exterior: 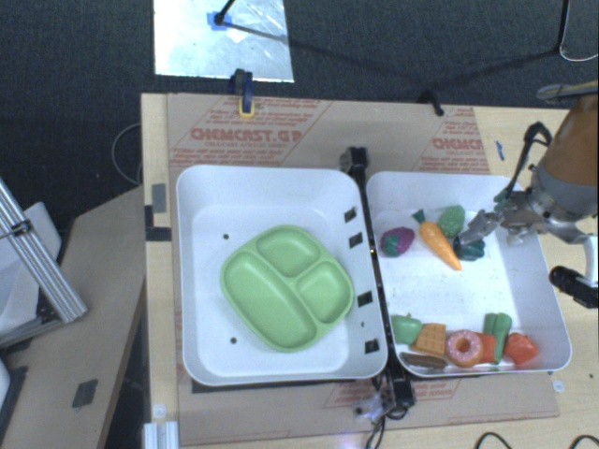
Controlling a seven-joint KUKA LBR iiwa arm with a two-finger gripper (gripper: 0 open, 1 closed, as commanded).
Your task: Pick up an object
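Fingers of the gripper are lowered into the right bin near its far right side, their dark tips set beside a green toy vegetable and the thick end of a toy carrot; whether they are spread or closed cannot be told, and nothing is clearly seen between them. The grey arm, with its orange band, is brought in over the bin's right edge.

The carrot is laid at a slant toward the bin's middle, with the green vegetable just behind it and a purple-and-green toy close to the left wall. Along the near edge a row of play food is gathered: a green piece at the left, a tan waffle-like piece, a pink-iced doughnut, a pair of green pods and a red-orange piece near the right corner.

The left bin is occupied by a light green divided plate, placed near its centre. Both bins are seated side by side on a brown printed board laid across the bench. A blue-and-yellow clamp is fixed at the board's far edge.
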